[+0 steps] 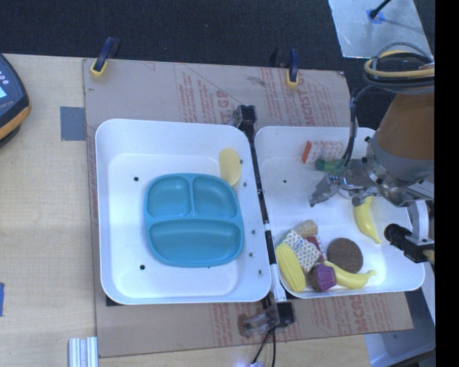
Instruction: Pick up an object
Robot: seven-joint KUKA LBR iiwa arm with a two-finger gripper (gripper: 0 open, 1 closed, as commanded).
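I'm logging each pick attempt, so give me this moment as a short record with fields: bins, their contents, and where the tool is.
left bin: blue divided plate, pale yellow piece at its upper right
right bin: two bananas, corn cob, brown disc, purple piece, orange item
tool: over right bin, nothing seen between its fingers
arm: enters from the right

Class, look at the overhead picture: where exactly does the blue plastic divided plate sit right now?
The blue plastic divided plate lies flat in the left white bin, near its middle, with a pale yellow rounded piece just beyond its upper right corner.
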